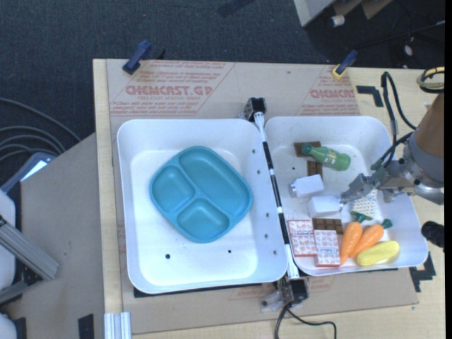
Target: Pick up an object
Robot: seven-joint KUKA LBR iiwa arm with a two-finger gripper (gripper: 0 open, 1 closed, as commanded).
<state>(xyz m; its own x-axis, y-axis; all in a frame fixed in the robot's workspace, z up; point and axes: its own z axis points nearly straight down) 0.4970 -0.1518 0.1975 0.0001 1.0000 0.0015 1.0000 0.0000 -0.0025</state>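
Approach step: gripper, finger state indiscernible, hovers over the white block; next move requires descent and closure.

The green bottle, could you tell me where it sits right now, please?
The green bottle lies on its side near the far edge of the right bin, above the small white box.

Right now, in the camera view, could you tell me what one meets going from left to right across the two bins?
Blue divided plate → red-and-white card → white block → green bottle → carrots → yellow banana.
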